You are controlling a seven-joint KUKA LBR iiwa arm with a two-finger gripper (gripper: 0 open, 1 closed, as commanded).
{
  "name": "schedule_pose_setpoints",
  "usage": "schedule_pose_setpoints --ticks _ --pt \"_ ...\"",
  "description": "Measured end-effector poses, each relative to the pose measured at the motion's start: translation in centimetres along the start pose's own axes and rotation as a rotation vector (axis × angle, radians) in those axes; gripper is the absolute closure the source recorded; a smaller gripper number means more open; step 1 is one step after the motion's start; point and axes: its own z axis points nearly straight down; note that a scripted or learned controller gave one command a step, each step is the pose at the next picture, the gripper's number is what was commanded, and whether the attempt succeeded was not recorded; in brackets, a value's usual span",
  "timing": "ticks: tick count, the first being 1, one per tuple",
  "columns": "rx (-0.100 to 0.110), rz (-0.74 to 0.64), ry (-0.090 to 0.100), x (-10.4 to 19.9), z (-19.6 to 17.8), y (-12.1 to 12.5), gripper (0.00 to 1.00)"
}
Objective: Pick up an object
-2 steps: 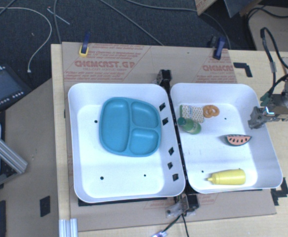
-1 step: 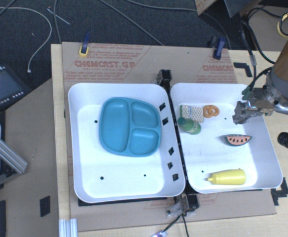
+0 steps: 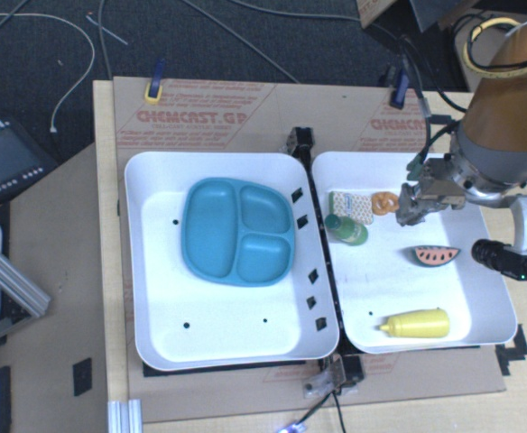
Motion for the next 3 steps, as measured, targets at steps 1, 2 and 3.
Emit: schedule_pose_setpoints --ticks 1,2,3 --pt "0.000 0.000 -0.001 4.7 1.7 1.9 1.00" --pt "-0.001 0.000 -0.001 10.1 3.0 3.1 1.00" --pt "-0.005 -0.001 0.000 15.9 2.7 4.4 1.00"
